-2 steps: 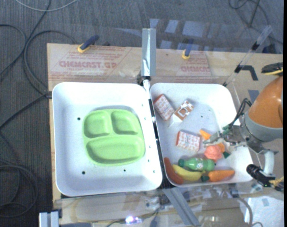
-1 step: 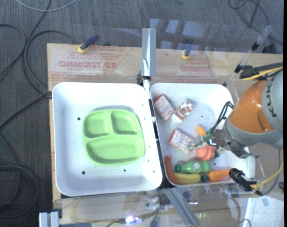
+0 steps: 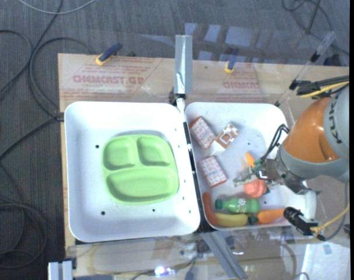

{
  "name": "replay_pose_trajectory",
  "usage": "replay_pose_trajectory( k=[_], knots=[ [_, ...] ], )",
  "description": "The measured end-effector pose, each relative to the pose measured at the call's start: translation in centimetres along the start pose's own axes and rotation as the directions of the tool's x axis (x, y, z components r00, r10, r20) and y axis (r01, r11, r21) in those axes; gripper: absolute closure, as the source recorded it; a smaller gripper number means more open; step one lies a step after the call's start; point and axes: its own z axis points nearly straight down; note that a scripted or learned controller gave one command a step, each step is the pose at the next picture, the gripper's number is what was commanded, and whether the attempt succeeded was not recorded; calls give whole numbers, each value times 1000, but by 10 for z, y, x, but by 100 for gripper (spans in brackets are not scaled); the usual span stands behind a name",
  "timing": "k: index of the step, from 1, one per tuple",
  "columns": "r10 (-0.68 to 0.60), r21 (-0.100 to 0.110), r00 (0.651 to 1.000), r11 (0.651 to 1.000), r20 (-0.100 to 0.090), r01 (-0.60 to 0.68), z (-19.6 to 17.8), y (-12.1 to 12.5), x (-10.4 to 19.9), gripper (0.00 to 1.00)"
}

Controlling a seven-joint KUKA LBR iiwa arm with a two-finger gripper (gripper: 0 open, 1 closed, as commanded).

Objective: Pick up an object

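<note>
I am at the reach-in step, my gripper (image 3: 257, 174) low inside the right bin (image 3: 264, 112) and not yet holding anything that I can confirm. Just below the gripper lies a pink object (image 3: 256, 188), seemingly touching its underside, and that looks like the thing I am going for; whether I am spread or closed around it I cannot tell from this angle. Below the pink object lies a green bottle (image 3: 240, 205), with a banana (image 3: 228, 219) under that and a carrot (image 3: 269, 216) just to the bottle's right. Above and left of the pink object sit three small boxes (image 3: 212, 171), well apart from it. A small orange piece (image 3: 250, 158) lies just above the gripper. The next move, I judge, calls for closing squarely on the pink object and lifting straight up, without dragging the bottle along. My arm comes in from the right of the bin, orange band (image 3: 308, 136) over the bin's right rim, wrist bent down and leftward.
</note>
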Motion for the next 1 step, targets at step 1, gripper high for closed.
replay_pose_trajectory(
  k=[1],
  knots=[
    [-24, 26, 1000, 999, -3, 24, -111, -12, 62, 100]
  ],
)
